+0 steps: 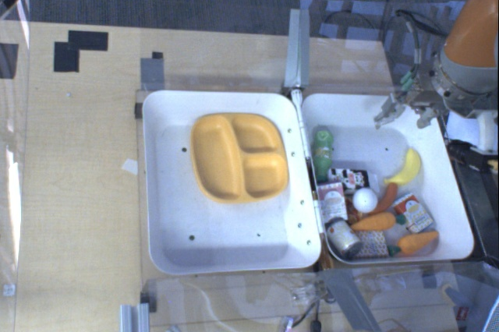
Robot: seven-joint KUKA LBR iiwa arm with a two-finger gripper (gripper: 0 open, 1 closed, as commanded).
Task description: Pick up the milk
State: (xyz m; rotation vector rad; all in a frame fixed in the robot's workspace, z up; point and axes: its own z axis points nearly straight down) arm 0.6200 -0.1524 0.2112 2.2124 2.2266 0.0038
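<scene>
Two bins sit before us; the milk [333, 203], a small carton, lies in the right bin [437, 167] against its left wall, crowded by a can [343, 238] and a ball [364, 200]. We judge it light, stiff but crushable, best pinched across its narrow sides. Our gripper [405, 108] hovers released and empty over the bin's far end, well apart from it.

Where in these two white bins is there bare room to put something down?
The left white bin has bare floor all round the yellow divided plate, widest along its front. The right white bin is bare along its back, between the green bottle and yellow banana. Its front, with the small milk carton and orange carrots, is crowded.
</scene>
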